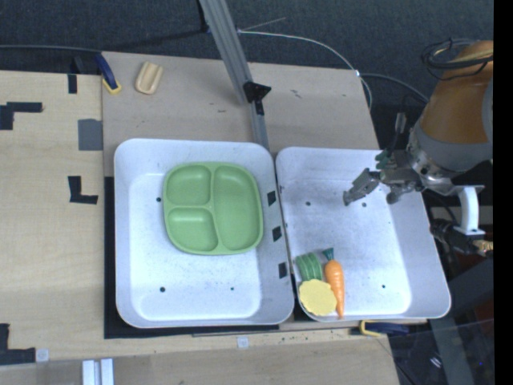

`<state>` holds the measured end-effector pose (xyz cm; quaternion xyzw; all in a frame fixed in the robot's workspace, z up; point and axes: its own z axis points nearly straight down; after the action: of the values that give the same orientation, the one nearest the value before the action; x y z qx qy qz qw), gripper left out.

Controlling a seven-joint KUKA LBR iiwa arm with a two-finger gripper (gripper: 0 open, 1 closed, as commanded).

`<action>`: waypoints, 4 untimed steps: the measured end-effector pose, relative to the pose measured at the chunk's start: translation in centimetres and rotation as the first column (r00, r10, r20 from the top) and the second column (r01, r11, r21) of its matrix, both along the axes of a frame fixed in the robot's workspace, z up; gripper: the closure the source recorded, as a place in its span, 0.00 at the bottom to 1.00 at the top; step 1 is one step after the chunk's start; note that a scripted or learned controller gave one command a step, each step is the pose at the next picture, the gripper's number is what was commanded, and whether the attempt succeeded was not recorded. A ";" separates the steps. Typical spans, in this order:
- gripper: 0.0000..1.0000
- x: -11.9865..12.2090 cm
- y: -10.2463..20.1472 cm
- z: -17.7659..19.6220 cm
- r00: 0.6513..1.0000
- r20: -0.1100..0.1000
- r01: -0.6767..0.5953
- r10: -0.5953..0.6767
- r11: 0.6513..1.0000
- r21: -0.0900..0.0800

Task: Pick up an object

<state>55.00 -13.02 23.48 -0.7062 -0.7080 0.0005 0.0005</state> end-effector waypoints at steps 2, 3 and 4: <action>0.00 -0.6 0.9 -5.9 1.000 -0.007 0.001 -0.001 1.000 0.001; 0.00 -0.7 1.7 -10.5 1.000 -0.006 0.001 -0.001 1.000 0.001; 0.00 -0.7 1.7 -14.7 1.000 0.001 0.001 -0.001 1.000 -0.002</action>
<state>54.33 -11.31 8.82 -0.7067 -0.7075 0.0008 -0.0003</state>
